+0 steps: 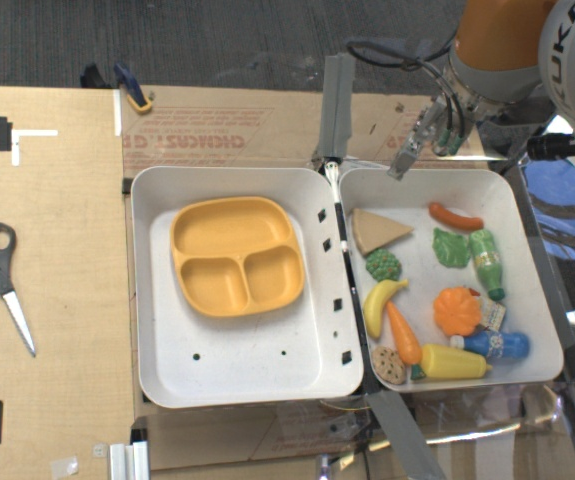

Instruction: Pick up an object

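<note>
Above the far rim of the right bin (pixel 519 268), we find the gripper (pixel 429 138) raised clear of the contents, with nothing between its fingers. The jaws appear to stand apart by a modest gap, though at this slant we read that from the finger outlines alone. They touch no object.

The candidate objects all lie in the right bin: a tan wedge (pixel 378 231), a red sausage (pixel 455 215), a green leafy piece (pixel 452 249), a green bottle (pixel 488 265), a broccoli floret (pixel 383 265), a banana (pixel 378 306), a carrot (pixel 402 334), an orange pumpkin (pixel 457 311), a cookie (pixel 388 365), a yellow piece (pixel 455 362) and a blue item (pixel 499 345). The left bin (pixel 157 298) holds a yellow divided plate (pixel 237 266).

We judge the following risks for the descent:

- Crowding. The pieces near the front of the bin touch or nearly touch. A finger may land on a neighbour and push the target aside.
- Rounded shapes. The pumpkin and bottle may squeeze out of a narrow grasp.
- Flat shapes. The wedge and cookie lie low, so fingers may close above them.
- Bin wall. A straight descent from the present position would bring the fingers close to the far rim.
</note>
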`<state>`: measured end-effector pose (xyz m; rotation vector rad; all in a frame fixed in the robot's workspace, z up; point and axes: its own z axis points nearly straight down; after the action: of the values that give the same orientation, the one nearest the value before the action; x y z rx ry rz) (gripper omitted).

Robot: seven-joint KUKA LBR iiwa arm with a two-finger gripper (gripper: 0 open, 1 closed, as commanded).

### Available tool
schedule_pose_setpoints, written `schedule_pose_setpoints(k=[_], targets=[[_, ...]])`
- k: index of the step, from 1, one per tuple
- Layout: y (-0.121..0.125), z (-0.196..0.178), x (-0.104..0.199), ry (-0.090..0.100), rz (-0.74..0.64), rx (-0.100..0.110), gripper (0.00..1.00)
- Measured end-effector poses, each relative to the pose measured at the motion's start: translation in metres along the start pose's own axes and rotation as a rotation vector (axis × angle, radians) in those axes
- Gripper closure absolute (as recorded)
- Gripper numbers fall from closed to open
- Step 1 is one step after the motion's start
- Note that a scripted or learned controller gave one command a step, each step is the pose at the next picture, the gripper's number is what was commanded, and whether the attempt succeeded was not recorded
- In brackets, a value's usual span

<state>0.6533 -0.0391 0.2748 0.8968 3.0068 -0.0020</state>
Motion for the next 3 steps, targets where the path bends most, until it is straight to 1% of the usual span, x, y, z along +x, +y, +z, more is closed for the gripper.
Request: schedule_pose_setpoints(k=[1,2,3], targets=[[0.016,0.046,0.058,0.004,0.176,0.002,1.00],[-0.051,-0.011,0.021,0.001,0.471,0.002,1.00],[-0.057,0.062,0.142,0.006,0.537,0.004,1.00]])
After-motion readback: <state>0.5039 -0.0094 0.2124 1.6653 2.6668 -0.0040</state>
